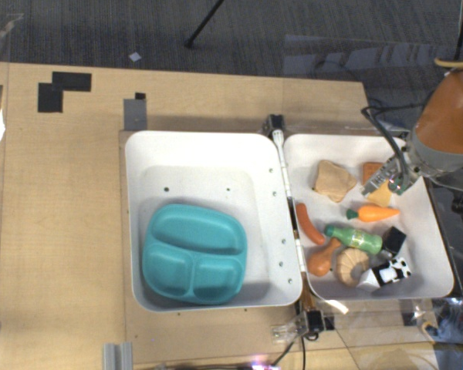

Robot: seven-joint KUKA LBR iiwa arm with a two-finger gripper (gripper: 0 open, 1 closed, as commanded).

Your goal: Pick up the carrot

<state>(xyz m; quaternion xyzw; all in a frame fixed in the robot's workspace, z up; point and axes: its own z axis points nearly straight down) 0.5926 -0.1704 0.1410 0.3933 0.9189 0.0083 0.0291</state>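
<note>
A grey robot arm with an orange band enters from the right edge and hangs over the far right part of the right bin [440, 253]. Its gripper [391, 179] sits low over a pale yellow wedge [380, 197] and a small orange-brown piece [370, 173]; whether the jaws are released or clenched cannot be told, since the tips blur into those two items.

The carrot [374, 214], orange with a green stub on its left end, lies on its side just below the jaws, on the near side of the yellow wedge, and is not between them. Judged from this, the work is at the approach stage: the carrot is not yet grasped. The next move calls for shifting the jaws a little nearer and straddling the carrot across its narrow width, clear of the wedge.

Further below the jaws lie a green bottle [355, 240] and a black and white block [391, 270]. Off to the left of the jaws sit a tan bread piece [333, 181] and a red sausage [309, 223]. The left bin [154, 153] holds a teal divided tray [194, 253], well apart from the jaws.

The arm's upper part is cut off by the frame, and the objects nearest the jaws are too crowded to name surely
</note>
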